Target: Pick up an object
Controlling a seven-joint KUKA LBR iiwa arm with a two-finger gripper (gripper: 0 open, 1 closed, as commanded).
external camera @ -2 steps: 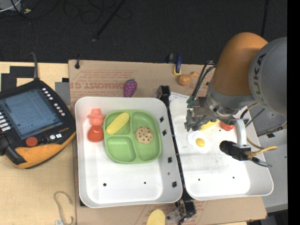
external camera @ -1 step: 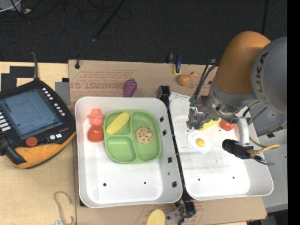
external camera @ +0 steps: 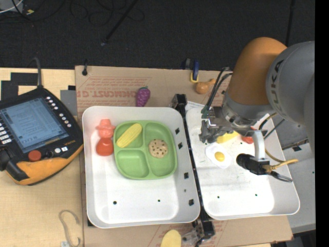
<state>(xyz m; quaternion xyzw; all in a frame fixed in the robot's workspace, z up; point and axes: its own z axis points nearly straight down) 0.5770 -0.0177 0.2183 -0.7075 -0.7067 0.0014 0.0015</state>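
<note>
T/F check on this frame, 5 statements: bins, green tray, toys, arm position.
1. The green divided tray sits in the left bin. True.
2. A toy corn cob lies in one tray compartment and a cookie in another. True.
3. The fried egg toy lies in the left bin. False: it lies in the right bin, below the gripper.
4. The red-and-pink toy stands inside the green tray. False: it stands on the bin floor, beside the tray's left edge.
5. The arm is over the left bin. False: it is over the right bin.
</note>
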